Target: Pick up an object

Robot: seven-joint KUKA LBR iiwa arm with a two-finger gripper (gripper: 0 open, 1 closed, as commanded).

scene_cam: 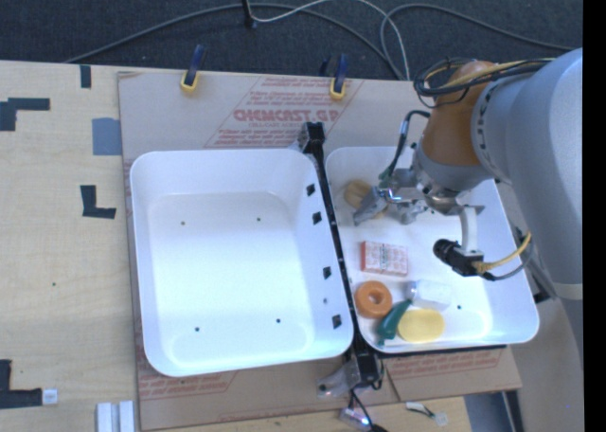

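My gripper (385,211) hangs low over the back of the right bin (507,312), its fingers spread open with nothing between them. A tan rounded object (356,193) lies just to its left, against the divider. In front of the gripper a red and white card (383,257) lies flat. Nearer the front are an orange ring (373,298), a green piece (391,322), a yellow rounded object (421,326) and a clear plastic item (428,294).
The left bin (151,231) sits beside the right one, with a black clipped divider (327,231) between them. A black cable fitting (457,257) hangs from the arm over the right bin. Cardboard lies under both bins.
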